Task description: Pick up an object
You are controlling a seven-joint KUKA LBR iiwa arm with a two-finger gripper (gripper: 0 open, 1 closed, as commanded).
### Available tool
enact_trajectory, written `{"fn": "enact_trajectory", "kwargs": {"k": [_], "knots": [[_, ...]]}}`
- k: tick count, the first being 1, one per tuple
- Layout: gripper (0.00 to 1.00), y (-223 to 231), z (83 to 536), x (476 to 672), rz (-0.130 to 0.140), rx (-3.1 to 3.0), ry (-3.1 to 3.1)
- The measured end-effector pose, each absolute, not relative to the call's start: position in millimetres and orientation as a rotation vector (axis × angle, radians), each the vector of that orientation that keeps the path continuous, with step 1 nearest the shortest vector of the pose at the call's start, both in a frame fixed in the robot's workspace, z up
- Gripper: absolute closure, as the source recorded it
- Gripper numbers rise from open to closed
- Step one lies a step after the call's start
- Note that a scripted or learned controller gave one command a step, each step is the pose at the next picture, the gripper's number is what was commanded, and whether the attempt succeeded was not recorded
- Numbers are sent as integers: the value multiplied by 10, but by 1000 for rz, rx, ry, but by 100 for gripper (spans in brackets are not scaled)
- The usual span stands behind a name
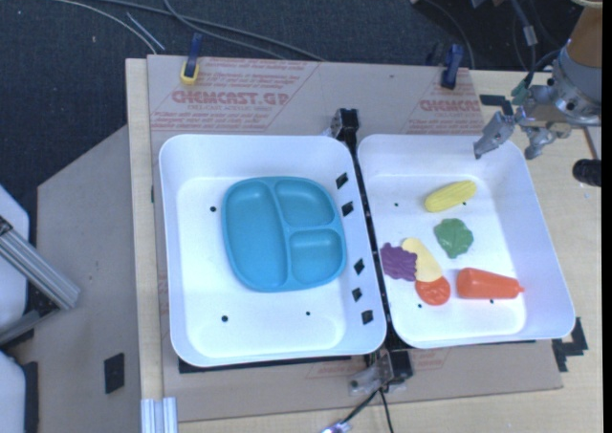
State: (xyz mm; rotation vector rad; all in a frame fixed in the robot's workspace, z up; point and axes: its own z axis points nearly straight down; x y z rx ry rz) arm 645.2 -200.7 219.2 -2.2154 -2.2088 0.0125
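Plastic toy foods are lying loose in the right bin (pixel 535 230), corn (pixel 449 195) nearest the gripper (pixel 516 138), which is hovering over the far rim, fingers spread and holding nothing, presumably lining up a descent.

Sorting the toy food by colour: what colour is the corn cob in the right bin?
Yellow; the corn cob shows best in the camera view.

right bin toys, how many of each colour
yellow: 1, the corn
green: 1, the broccoli-like piece
purple: 1, the grape bunch
orange: 1, the carrot
yellow and red: 1, the piece beside the grapes
total: 5
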Motion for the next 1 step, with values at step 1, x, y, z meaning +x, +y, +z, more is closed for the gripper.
{"fn": "enact_trajectory", "kwargs": {"k": [1], "knots": [[0,-1998,2289,6481,0,-2220,-2222]]}}
